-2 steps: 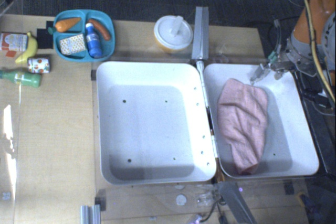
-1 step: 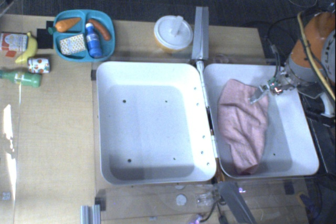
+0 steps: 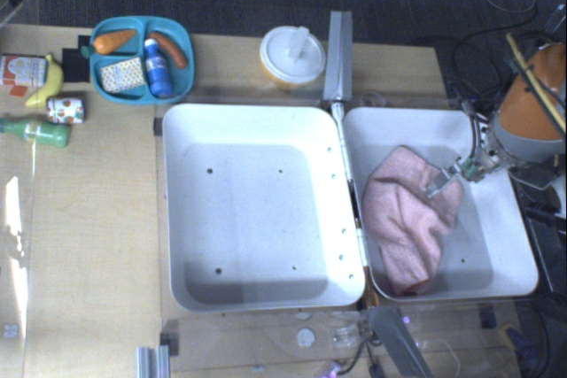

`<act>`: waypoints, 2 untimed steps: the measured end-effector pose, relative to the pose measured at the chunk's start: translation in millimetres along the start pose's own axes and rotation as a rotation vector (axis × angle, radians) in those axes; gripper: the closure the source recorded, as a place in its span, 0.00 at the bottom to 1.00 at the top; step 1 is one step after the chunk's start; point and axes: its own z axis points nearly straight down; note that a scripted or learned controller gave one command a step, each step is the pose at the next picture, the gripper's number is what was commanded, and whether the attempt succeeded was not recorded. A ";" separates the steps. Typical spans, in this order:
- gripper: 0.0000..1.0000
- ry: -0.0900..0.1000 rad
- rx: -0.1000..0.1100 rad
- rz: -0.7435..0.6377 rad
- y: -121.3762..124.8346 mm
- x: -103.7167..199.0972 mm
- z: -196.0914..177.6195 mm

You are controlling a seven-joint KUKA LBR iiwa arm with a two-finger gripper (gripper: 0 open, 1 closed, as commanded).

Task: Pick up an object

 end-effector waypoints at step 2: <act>1.00 -0.004 -0.008 -0.036 9.7 22.9 -13.1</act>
